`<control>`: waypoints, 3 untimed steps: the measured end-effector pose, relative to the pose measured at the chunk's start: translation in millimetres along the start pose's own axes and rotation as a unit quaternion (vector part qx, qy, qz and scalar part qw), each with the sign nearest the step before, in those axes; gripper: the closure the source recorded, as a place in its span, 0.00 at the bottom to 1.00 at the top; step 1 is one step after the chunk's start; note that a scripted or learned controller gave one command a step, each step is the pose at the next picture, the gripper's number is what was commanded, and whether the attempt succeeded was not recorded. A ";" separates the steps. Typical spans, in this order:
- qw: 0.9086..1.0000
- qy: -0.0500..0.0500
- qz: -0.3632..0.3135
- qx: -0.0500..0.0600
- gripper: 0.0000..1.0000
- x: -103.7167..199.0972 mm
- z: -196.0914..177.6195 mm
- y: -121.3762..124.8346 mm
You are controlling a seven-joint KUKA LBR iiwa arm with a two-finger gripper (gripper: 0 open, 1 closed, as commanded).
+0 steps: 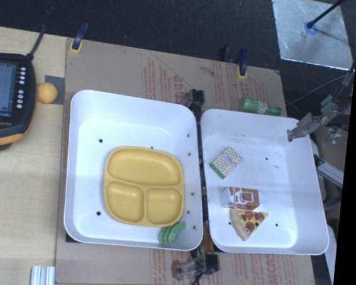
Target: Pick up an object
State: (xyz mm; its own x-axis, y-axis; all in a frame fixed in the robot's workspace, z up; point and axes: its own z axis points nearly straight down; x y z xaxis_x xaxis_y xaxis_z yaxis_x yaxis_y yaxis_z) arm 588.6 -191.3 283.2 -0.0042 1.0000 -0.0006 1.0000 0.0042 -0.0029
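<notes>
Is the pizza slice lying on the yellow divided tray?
No, the pizza slice lies in the right bin; the yellow tray sits in the left bin.

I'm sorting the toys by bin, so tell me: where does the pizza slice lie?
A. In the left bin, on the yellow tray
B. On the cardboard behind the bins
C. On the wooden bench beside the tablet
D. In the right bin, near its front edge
D: the pizza slice lies on the floor of the right bin near its front edge, just below a small carton, while the yellow tray sits in the left bin.
</notes>
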 end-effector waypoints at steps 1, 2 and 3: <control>1.000 0.000 -0.001 0.001 0.00 58.3 93.4 16.7; 1.000 0.000 -0.001 0.001 0.00 90.9 144.1 27.6; 1.000 0.000 -0.001 0.001 0.00 98.8 186.9 27.5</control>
State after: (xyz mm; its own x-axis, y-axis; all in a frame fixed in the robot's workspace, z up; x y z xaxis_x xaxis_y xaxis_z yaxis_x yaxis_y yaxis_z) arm 615.2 -92.5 96.1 -0.0058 1.0000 -0.0012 1.0000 0.0058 -0.0054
